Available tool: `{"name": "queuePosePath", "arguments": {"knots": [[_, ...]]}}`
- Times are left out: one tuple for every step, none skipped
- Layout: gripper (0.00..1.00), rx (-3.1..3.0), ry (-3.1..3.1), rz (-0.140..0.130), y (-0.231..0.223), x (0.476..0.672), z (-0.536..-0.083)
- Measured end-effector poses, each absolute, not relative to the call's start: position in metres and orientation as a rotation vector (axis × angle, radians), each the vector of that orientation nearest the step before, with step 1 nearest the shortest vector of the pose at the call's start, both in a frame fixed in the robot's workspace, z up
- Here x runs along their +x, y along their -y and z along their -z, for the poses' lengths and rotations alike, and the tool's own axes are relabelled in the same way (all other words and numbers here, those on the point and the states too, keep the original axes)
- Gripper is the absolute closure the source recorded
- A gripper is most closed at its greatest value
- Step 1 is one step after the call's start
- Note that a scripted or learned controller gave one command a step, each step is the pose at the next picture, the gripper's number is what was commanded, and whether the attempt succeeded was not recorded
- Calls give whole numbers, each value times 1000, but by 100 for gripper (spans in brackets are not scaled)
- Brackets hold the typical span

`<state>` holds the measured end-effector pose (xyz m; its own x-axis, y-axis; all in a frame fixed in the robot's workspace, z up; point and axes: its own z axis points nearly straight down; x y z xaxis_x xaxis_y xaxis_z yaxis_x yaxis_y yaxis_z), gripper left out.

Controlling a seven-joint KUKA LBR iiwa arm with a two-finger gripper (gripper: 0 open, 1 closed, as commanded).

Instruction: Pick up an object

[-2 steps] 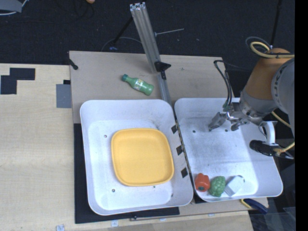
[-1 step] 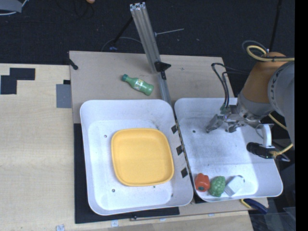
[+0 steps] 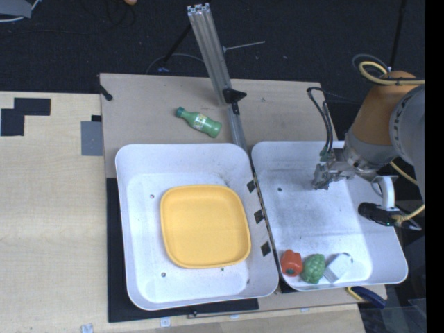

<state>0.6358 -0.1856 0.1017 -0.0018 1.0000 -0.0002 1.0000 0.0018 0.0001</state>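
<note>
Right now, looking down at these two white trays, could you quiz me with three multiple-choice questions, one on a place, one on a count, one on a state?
1. Where is the green bottle?
A. in the left bin
B. on the bench behind the bins
C. on the yellow plate

2. How many small things lie in the right bin's near corner?
A. one
B. three
C. five

3. How does the bottle rest?
A. upright
B. on its side
C. hanging from the tool

Answers: 1 B, it lies beyond the left bin. 2 B, red, green, white. 3 B, it lies flat.

Two white bins (image 3: 139, 186), one yellow plate (image 3: 205, 225), one green bottle (image 3: 199, 122).
</note>
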Motion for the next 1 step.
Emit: {"name": "queuePosePath", "arguments": {"knots": [[100, 2219, -2218, -4, 184, 645, -160]]}}
